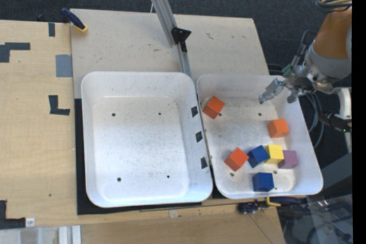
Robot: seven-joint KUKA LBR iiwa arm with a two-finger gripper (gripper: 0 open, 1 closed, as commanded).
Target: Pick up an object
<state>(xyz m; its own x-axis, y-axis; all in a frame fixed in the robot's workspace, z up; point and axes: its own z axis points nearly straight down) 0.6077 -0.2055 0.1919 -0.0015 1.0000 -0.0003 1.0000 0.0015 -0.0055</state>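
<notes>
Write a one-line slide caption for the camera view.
End effector above right white plastic bin holding three orange, two blue, one yellow, one purple cube.

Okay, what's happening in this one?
A KUKA arm reaches in from the right, its gripper hovering over the far right corner of the right bin, holding nothing. Seven blocks lie in that bin: three orange, two blue, one yellow and one purple. The nearest, an orange block, sits just below the gripper. No pick has happened yet.
</notes>
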